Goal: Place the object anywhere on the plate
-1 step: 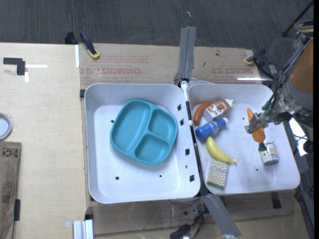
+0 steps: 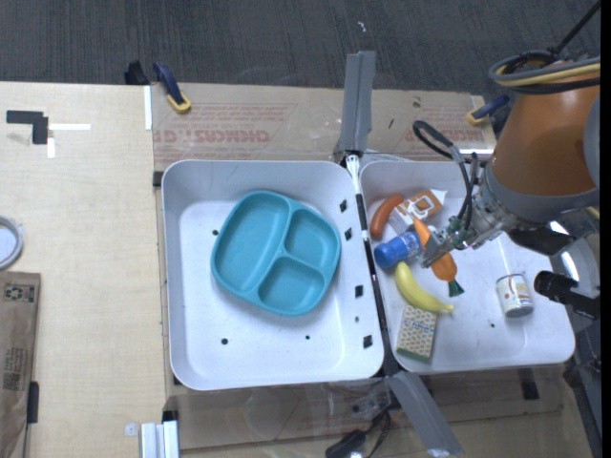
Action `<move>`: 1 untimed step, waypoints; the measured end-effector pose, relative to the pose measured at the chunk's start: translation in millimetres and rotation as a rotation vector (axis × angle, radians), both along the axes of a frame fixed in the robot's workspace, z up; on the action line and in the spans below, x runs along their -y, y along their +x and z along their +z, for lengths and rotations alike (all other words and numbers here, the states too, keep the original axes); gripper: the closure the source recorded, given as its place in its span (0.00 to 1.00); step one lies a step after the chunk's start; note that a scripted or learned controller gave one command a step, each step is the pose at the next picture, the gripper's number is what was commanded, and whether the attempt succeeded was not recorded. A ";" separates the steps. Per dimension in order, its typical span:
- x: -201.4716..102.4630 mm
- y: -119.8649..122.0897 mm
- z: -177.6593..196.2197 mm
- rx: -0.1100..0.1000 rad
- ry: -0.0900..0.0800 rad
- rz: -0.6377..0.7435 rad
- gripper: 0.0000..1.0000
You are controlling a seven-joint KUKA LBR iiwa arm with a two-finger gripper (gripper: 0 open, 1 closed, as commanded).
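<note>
Because the arm is reaching in from the right of the camera view, its grey body and orange band are hanging over the right bin (image 2: 549,346), and the gripper (image 2: 441,248) is sitting low among the cluster of toys near that bin's left wall. Whether its fingers are spread or closed, I cannot tell; the dark tip is merging with the items beneath it, and nothing is visibly sitting between them.

The things are lying loose and crowded, which is probably why the tool is coming down at the middle of the heap. A carrot (image 2: 444,267), orange and tapered with a green end, is lying just under the tip and looks like the likeliest object for the task, though that is a judgement. Touching or just beside it are a curved yellow banana (image 2: 420,294), a blue bottle (image 2: 396,250) with a white cap end, a smooth reddish-orange sausage (image 2: 384,214) and a crinkled white and orange packet (image 2: 420,206). A flat speckled box (image 2: 416,333) is resting at the bin's front, and a small white can (image 2: 516,295) is lying well apart to the right.

The plate (image 2: 276,252) is waiting in the left bin (image 2: 191,351): glossy turquoise plastic, rounded corners, three shallow compartments, all bare. It is sitting near the middle, so a drop anywhere over it should be counting.
</note>
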State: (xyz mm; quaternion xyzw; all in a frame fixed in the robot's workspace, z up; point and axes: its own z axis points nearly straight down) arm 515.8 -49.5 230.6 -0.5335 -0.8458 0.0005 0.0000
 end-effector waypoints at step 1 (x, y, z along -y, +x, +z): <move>-69.1 19.3 9.4 0.001 0.000 0.260 1.00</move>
